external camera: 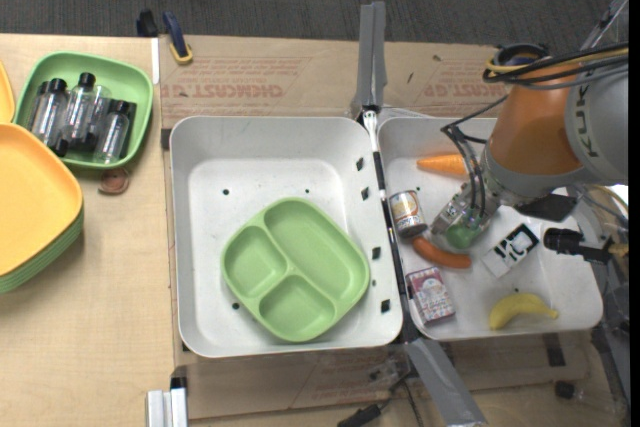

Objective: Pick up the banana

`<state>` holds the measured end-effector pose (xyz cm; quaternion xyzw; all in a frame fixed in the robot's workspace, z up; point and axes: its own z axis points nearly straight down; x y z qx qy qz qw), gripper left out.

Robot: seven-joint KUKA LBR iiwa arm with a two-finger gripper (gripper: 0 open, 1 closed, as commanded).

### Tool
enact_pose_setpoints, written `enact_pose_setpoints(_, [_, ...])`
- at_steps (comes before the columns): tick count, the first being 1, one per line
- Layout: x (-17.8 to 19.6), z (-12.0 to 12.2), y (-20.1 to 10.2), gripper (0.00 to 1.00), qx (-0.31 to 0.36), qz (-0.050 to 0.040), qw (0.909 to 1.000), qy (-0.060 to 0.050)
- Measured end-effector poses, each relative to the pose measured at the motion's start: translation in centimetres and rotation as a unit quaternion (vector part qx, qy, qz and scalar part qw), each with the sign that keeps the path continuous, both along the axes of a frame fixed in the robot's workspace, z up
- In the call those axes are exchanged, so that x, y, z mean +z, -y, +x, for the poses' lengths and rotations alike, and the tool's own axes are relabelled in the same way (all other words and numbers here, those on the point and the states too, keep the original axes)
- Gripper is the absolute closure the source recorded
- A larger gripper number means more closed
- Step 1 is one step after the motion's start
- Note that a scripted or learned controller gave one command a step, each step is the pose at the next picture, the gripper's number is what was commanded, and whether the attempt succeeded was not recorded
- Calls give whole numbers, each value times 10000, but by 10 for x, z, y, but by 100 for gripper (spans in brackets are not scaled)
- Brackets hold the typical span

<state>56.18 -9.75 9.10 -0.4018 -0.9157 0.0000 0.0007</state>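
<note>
Your banana (521,309) is small, yellow and gently curved, lying flat on the floor of the right-hand bin (590,315), close to that bin's near wall. It sits below and to the right of the pincer (462,220), apart from it, with nothing resting on it or touching it.

The pincer hangs over the middle of the right bin, beneath the arm's orange band (535,130). Its tip is low among the clutter, over a green, partly see-through object (460,235) whose identity you cannot make out. Whether the pincer is released or clenched cannot be told from this angle.

Just below the pincer lies an orange-red, carrot-like piece (442,254). To its left stands a small metal can (406,213). Above it, nearer the far wall, lies a second orange carrot (443,164). To its right sits a white block with black markings (513,246), which lies between the pincer and the banana's side of the bin. Below and to the left, a small pink-labelled packet (431,295) lies by the bin's near-left corner.

Well to the left, the other white bin (200,155) holds a green divided tray (296,267). Further left on the bench you have a green dish of dark-capped bottles (82,120) and a stack of yellow plates (30,205).
</note>
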Motion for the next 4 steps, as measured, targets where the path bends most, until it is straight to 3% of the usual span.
enact_pose_setpoints(1, [1, -4, 9, 100, -1879, -9, 9822, 7])
enact_pose_setpoints(2, [100, 51, -50, 100, -3134, -18, 9496, 1])
enact_pose_setpoints(3, [189, 53, -25, 100, -2693, -17, 9631, 4])
enact_pose_setpoints(4, [207, 97, 0, 100, -2396, -17, 9709, 6])
